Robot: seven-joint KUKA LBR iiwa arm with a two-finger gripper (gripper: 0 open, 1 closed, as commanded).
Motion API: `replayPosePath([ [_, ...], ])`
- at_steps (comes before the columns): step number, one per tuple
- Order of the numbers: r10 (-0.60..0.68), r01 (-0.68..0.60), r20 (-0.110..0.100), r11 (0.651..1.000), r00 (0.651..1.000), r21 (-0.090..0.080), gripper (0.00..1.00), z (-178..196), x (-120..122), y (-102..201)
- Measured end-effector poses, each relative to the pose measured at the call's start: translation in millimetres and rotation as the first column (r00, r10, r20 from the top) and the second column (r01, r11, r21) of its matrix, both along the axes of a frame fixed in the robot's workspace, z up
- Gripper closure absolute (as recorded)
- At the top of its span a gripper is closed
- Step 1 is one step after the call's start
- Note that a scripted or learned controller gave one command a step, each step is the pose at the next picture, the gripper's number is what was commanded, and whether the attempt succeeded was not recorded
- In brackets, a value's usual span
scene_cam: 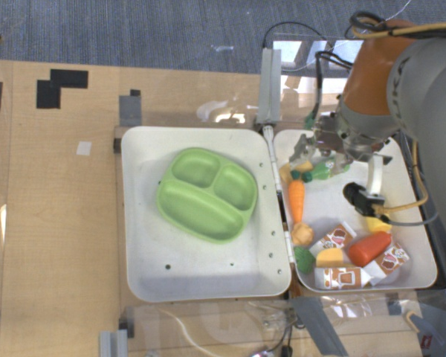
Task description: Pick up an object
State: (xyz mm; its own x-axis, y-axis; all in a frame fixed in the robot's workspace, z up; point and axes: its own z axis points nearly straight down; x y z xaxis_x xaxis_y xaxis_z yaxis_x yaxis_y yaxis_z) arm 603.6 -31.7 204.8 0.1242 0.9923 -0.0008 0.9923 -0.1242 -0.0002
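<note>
Now | counter (52, 222) w/ 2 white bins | left bin (145, 266): green divided plate (207, 193) mid | right bin (424, 270): toy food – carrot (296, 200) by left wall, red pepper (367, 248) + snack boxes (340, 277) near front | arm (401, 73) from right, end effector (320, 153) low over right bin's back-left, green piece (321, 171) just under it – grip state: can't tell

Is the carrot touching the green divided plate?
Apart. The camera view shows the carrot in the right bin, the green divided plate in the left bin, with both bins' rims between them.
</note>
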Motion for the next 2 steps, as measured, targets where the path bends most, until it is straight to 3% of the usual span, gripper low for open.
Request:
replayPosePath([
  [1,-0.022,0.022,0.0,1.0,1.0,-0.001,0.0,-23,17,-41],
  [2,0.073,-0.073,-0.002,0.997,0.997,0.001,0.0,-93,41,-80],
])
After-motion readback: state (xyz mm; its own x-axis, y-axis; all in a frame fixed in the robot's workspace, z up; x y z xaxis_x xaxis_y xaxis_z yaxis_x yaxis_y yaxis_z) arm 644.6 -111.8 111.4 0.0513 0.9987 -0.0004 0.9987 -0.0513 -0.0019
